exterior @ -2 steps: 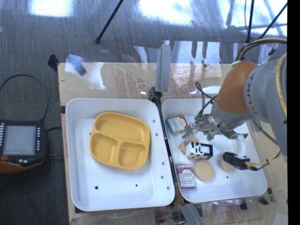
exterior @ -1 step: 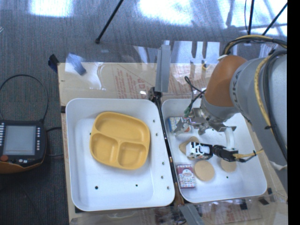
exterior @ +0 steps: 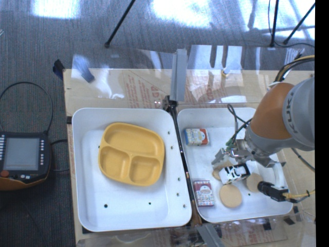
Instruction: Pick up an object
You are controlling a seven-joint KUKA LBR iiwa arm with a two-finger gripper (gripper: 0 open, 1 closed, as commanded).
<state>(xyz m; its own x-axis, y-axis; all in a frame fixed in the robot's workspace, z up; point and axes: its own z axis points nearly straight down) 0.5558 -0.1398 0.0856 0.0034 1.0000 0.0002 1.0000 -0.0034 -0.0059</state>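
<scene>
In the right bin (exterior: 205,118), my gripper (exterior: 230,163) is low over a small black-and-white object (exterior: 234,174) and seems to touch it from above. The wrist hides how the gripper sits on that object. A tan round disc (exterior: 231,195) lies just in front of it, and a second tan disc (exterior: 253,182) lies to its right, partly under the arm. A red box (exterior: 204,193) rests near the bin's front left corner. Toward the back left there is a small white and orange box (exterior: 196,136).
The left bin (exterior: 87,199) holds a yellow three-compartment tray (exterior: 131,153). A raised divider (exterior: 182,158) separates the two bins. Cables and a black part of the arm (exterior: 271,189) hang over the right bin's front right. A teach pendant (exterior: 23,156) lies off the bench at left.
</scene>
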